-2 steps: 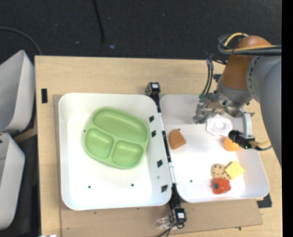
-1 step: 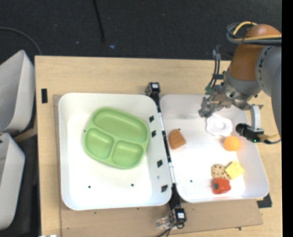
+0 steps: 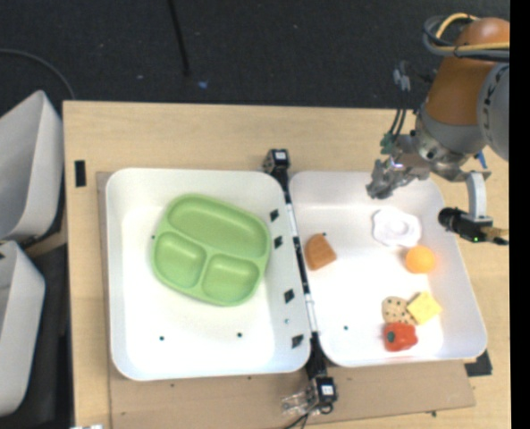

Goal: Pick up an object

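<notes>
The right bin [image 3: 354, 329] holds several small objects: a brown bread-like piece [image 3: 319, 252], a white round lid-like item [image 3: 397, 228], an orange ball [image 3: 419, 259], a round cracker [image 3: 393, 309], a yellow cube [image 3: 424, 307] and a red piece [image 3: 399, 337]. My gripper [image 3: 382, 184] hangs over the bin's far edge, just above and left of the white item. Nothing shows between its fingers.
The left bin [image 3: 130, 329] carries a green divided plate [image 3: 211, 249]. A black divider with clips [image 3: 293, 266] runs between the bins. White containers [image 3: 14, 177] stand off the bench at the left. The arm [image 3: 457, 96] comes in from the upper right.
</notes>
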Robot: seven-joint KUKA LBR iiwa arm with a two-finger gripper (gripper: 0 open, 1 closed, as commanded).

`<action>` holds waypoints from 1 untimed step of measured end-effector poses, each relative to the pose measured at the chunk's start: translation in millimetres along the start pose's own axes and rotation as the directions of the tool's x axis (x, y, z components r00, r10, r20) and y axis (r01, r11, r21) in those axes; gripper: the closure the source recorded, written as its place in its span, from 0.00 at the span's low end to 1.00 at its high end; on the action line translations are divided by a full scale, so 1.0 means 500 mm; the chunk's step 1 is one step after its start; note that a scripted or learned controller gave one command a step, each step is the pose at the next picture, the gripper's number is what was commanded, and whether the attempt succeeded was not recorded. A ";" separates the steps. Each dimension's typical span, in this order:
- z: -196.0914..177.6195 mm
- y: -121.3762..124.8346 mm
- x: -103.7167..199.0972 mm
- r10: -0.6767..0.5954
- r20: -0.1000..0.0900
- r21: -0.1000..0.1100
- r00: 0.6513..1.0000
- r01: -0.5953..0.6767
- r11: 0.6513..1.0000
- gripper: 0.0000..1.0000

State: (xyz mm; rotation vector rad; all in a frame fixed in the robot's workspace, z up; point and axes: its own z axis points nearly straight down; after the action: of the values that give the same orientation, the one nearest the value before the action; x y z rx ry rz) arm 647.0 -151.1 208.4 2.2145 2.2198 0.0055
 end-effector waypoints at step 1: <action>-0.057 0.002 -0.003 0.000 0.000 0.002 1.000 0.000 1.000 1.00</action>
State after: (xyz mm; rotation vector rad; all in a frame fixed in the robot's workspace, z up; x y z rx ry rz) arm 647.8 -152.7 236.9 2.2157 2.2213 0.0035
